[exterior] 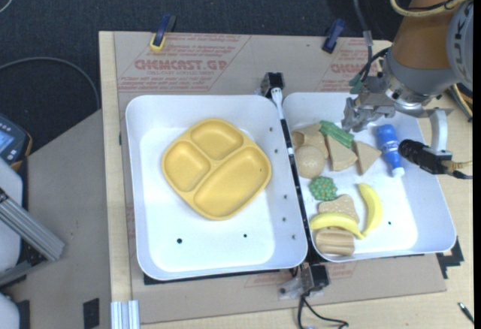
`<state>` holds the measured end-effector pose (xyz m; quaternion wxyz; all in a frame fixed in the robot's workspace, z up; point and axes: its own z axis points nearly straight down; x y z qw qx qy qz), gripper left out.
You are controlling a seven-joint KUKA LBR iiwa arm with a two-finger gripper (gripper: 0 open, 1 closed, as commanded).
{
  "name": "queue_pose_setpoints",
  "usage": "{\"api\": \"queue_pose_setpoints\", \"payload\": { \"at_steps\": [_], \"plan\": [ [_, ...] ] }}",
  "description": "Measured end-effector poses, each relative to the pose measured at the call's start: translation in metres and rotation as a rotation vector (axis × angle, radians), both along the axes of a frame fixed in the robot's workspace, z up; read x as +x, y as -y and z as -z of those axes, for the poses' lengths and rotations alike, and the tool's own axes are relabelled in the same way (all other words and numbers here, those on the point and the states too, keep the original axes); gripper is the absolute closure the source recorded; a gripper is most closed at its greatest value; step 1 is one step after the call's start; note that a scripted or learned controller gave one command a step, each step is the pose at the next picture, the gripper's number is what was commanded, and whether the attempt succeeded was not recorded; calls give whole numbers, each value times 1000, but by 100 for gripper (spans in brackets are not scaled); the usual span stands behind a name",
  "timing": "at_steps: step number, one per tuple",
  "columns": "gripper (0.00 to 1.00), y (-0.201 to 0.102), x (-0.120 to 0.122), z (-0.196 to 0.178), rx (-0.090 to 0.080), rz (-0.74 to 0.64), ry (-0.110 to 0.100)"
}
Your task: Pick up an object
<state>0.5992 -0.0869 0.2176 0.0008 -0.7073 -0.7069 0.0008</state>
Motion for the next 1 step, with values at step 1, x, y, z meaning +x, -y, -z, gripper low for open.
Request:
{"api": "queue_pose_setpoints", "payload": {
  "at_steps": [1],
  "plan": [
    [100, 3, -2, -9, -1, 0, 5]
  ]
}}
